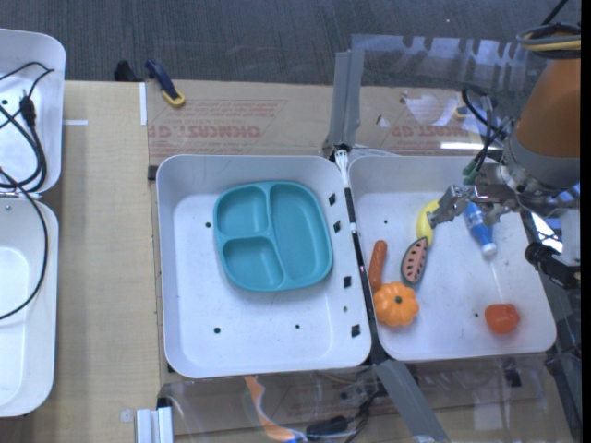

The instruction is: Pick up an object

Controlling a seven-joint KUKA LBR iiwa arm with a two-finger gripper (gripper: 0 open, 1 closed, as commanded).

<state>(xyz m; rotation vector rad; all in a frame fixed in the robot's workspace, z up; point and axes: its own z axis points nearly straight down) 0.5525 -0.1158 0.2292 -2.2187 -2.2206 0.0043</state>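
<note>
The gripper (459,203) hung right of center; whether its jaws were open I cannot tell; a yellow banana (427,221) lay just lower left.

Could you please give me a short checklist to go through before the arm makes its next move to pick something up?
1. Objects available in the right bin: pumpkin, carrot, watermelon slice, banana, blue bottle and red-orange fruit. Ok.
2. Gripper above that bin, near the banana and bottle. Ok.
3. An object seen between the fingers: cannot tell; the bottle lies right beneath the gripper.
4. Target stands apart from its neighbours: not ok for the carrot, pumpkin and watermelon slice, which crowd together; ok for the red-orange fruit.
5. Left bin holds a teal divided plate, away from the arm. Ok.
</note>
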